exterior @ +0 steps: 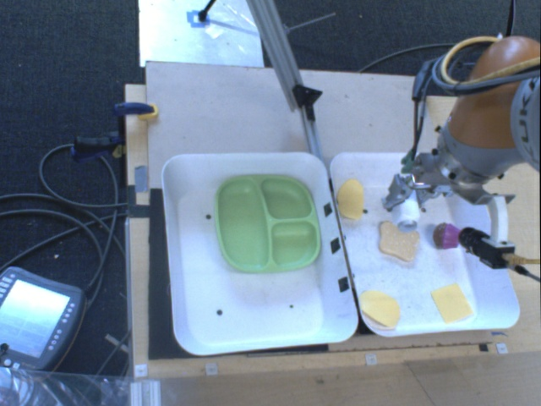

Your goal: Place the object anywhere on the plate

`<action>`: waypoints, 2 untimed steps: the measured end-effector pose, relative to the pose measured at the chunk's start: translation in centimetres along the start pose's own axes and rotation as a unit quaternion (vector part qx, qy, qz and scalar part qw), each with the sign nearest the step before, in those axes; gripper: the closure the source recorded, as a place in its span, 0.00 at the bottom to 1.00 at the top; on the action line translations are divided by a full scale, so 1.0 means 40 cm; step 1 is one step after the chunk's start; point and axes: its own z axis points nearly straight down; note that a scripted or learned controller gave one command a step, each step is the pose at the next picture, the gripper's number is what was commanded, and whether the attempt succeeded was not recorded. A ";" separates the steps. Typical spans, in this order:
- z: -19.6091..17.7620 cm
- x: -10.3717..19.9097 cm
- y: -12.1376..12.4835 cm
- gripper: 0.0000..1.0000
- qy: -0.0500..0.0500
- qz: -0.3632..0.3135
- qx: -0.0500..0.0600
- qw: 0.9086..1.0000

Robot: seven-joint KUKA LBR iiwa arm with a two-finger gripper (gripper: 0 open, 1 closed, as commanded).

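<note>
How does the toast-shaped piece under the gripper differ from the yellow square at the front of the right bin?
The toast piece is tan with a lobed, bread-slice outline; the yellow square is brighter yellow with straight edges. The toast piece lies mid-bin, right below the gripper; the square lies near the bin's front right corner, apart from the arm. Both lie flat in the right bin, and neither is on the green plate.

Two bins side by side on the bench, plate (267, 223) in the left bin (194, 311), right bin (499, 311) holding toast piece (398, 243) mid-bin, gripper (407, 203) just above it, cheese slice (451, 302) near the front.
</note>
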 end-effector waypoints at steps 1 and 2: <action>-0.006 0.101 0.071 1.00 0.000 0.000 -0.001 1.000; 0.022 0.234 0.117 1.00 0.000 0.000 0.000 1.000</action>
